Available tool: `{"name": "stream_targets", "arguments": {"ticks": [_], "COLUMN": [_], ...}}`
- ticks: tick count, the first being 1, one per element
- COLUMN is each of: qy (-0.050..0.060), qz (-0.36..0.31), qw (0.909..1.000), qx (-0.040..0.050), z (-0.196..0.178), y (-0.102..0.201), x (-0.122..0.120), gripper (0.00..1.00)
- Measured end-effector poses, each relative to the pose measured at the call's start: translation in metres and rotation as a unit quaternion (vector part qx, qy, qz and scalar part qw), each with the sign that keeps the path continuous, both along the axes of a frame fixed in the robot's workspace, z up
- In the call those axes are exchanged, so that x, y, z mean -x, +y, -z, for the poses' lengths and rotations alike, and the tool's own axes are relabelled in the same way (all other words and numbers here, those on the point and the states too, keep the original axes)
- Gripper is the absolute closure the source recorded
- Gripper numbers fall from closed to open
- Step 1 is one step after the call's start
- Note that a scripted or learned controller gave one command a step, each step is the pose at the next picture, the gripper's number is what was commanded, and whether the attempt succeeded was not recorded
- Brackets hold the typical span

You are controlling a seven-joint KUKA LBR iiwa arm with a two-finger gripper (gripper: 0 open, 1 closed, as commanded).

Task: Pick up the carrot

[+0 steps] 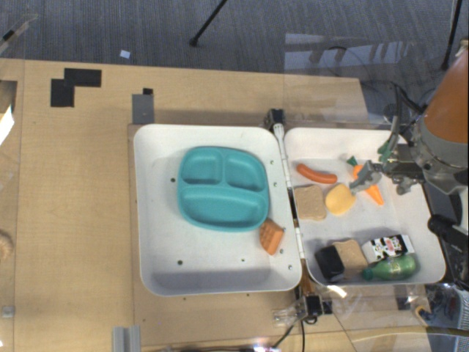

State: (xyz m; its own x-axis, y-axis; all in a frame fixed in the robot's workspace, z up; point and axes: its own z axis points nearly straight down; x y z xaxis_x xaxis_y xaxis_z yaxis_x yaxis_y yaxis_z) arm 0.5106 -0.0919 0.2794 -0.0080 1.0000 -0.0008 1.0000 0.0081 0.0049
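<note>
Two shallow white bins sit side by side on a wooden bench. In the right bin (pixel 418 218), the small orange carrot (pixel 372 191) with a green top lies near the bin's far right part, just right of a yellow food piece (pixel 339 199) and well right of a sausage (pixel 316 174). The gripper (pixel 370 176) hangs directly over the carrot; whether its fingers are spread or pinching cannot be told. The left bin (pixel 157 255) holds a teal divided plate (pixel 222 188).
</note>
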Motion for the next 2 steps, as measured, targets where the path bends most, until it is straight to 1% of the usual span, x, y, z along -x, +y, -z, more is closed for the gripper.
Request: {"name": "stream_targets", "arguments": {"ticks": [1,2], "qy": [0.004,0.004], "qz": [-0.066,-0.033], "qw": [0.9978,0.9995], "qx": [0.0002,0.0002], "z": [0.101,0.184], "y": [-0.027,-0.071], "x": [-0.072,-0.100], "gripper": [0.00,0.00]}}
